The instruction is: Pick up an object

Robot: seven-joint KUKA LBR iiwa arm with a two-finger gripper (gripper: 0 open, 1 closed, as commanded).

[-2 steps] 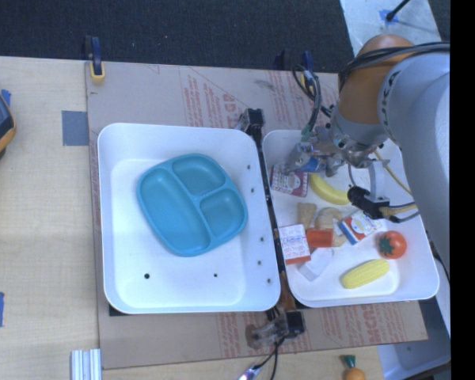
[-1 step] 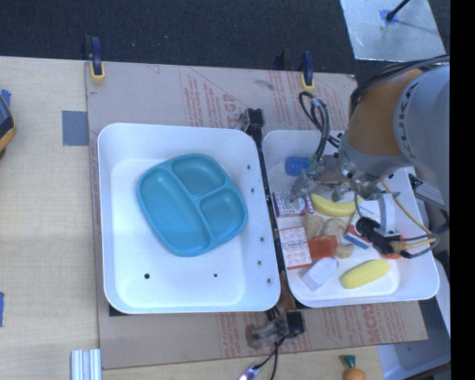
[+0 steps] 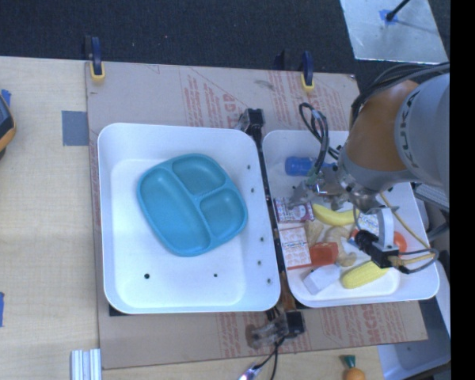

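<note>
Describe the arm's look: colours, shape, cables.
The arm is thick and rounded, with a grey shell and a broad orange band above the wrist. Below that sits a metal-grey wrist section leading to the gripper. Thin black cables loop beside the wrist, and more wires trail by a small white and red part lower down.

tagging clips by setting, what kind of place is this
Probably a robotics lab test bench: a robot arm reaches over two white bins clamped onto cardboard, one holding a blue divided plate, the other toy food such as a banana.
</note>
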